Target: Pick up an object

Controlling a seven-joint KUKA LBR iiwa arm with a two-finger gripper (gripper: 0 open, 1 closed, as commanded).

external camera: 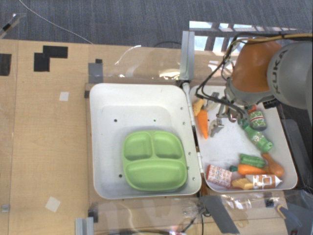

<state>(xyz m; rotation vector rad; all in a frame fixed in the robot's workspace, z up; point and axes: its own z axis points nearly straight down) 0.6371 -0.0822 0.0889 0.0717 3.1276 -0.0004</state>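
Toy food crowds the right white plastic bin's (289,176) near edge, an orange carrot (201,121) lying along its left wall, while the metal two-finger gripper (218,124) hangs over open floor mid-bin, whether its fingers stand apart I cannot tell, beside the left bin's (105,104) green divided plate (154,160).

Bare floor of right bin (226,148) being left open in middle, just below gripper (218,123). Carrot (202,121) lying against left wall. Bottles (257,129) crowding right side. Front edge being blocked by boxes (220,176), second carrot (250,170), green vegetable (252,160). Left bin (112,106) being largely taken by green plate (154,159); rear part free.
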